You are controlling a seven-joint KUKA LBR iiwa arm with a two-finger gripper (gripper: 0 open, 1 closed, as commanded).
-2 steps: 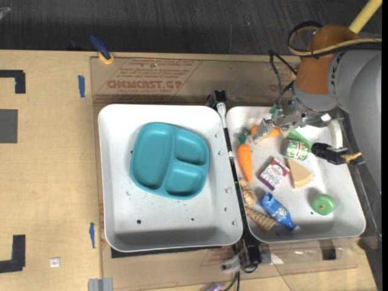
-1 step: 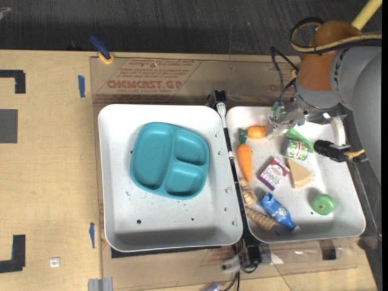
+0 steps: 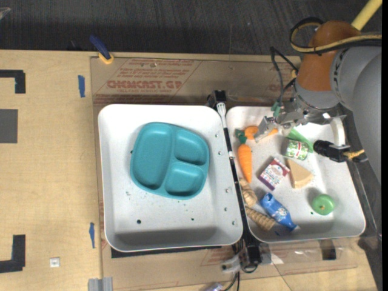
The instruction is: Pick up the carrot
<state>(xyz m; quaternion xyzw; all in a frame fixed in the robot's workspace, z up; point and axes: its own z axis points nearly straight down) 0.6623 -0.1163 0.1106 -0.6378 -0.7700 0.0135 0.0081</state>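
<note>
The carrot (image 3: 244, 162) is orange with a green top and lies along the left wall of the right bin (image 3: 354, 223), its tip pointing toward the front. My gripper (image 3: 270, 126) hangs low over the back of that bin, up and to the right of the carrot and apart from it. A small orange piece (image 3: 251, 131) lies just left of the gripper, between it and the carrot's green top.
A teal divided plate (image 3: 170, 159) sits in the left bin (image 3: 115, 223). Around the carrot lie a purple box (image 3: 273, 173), a cheese wedge (image 3: 301, 174), a green can (image 3: 298, 148), a green apple (image 3: 323, 205), a blue packet (image 3: 279, 211) and a brown pastry (image 3: 254, 208).
</note>
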